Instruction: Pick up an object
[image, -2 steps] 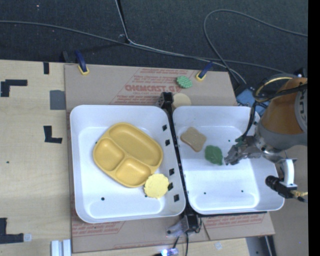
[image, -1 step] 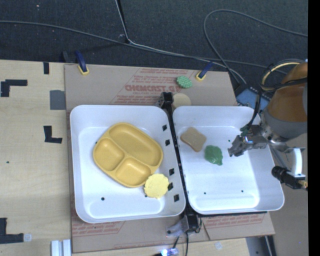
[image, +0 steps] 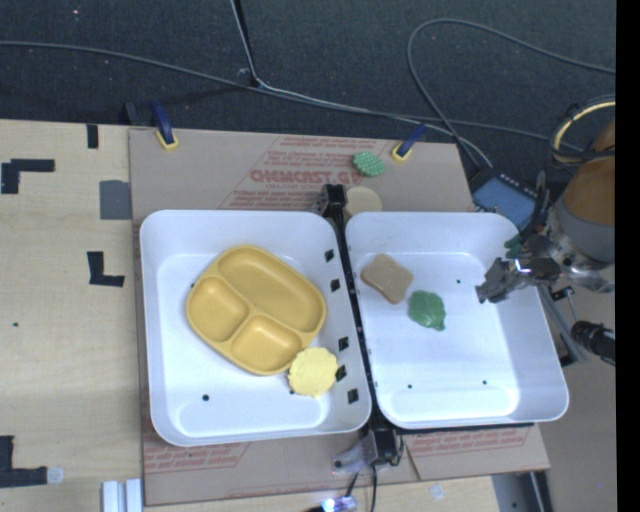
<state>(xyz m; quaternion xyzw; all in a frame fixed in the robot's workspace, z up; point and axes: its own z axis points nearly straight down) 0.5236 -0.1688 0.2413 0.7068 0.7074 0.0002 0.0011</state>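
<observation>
Two white bins are seen side by side on the worktop (image: 60, 330). In the right bin (image: 500, 400), a tan block (image: 386, 278) and a green piece (image: 427, 309) are lying close together. The hand (image: 494, 288) is poised over the bin's right side, nothing held; its opening cannot be judged.

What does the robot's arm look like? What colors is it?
The arm is grey and rounded, with an orange band near its wrist. At its end sits a small dark gripper with grey metal parts. Thin yellow and dark cables loop over the top of the arm.
</observation>
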